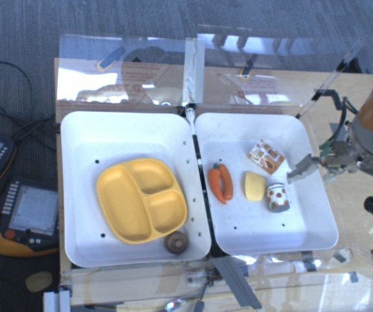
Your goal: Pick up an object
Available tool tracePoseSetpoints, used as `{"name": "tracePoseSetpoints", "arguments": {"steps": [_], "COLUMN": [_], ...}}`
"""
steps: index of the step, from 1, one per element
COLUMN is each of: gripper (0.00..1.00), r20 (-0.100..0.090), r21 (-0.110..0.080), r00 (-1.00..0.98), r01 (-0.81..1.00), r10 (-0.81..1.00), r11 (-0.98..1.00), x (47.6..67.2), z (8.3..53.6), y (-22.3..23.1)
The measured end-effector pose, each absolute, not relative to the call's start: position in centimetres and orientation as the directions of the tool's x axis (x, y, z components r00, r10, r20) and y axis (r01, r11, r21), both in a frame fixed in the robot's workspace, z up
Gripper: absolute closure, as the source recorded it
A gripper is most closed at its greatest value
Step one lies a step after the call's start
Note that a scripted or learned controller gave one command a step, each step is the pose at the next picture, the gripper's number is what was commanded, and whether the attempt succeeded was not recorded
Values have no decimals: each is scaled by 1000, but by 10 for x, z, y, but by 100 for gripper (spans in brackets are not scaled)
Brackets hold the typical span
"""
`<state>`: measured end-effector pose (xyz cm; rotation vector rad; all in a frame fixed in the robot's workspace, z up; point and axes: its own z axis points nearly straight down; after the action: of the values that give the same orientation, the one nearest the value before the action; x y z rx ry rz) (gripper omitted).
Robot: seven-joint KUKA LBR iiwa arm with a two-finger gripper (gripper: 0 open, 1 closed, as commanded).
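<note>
Camera view: claw (301,169) beside cup (277,197).

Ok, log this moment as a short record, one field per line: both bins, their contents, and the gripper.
left bin: yellow divided plate; small brown round object at the plate's near edge
right bin: carrot, yellow block, patterned packet, small printed can
gripper: over the right bin's right side, beside the packet and the can
gripper contents: nothing visible between its fingers
task status: no object lifted yet
</note>
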<state>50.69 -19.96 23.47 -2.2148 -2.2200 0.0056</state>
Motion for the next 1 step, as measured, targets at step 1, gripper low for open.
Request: {"name": "tracePoseSetpoints", "arguments": {"steps": [1], "gripper": [0], "r20": [0], "r21": [-9], "r00": [153], "r01": [988], "r10": [988], "r11": [-153], "x": [536], "z": [119], "y": [-177]}}
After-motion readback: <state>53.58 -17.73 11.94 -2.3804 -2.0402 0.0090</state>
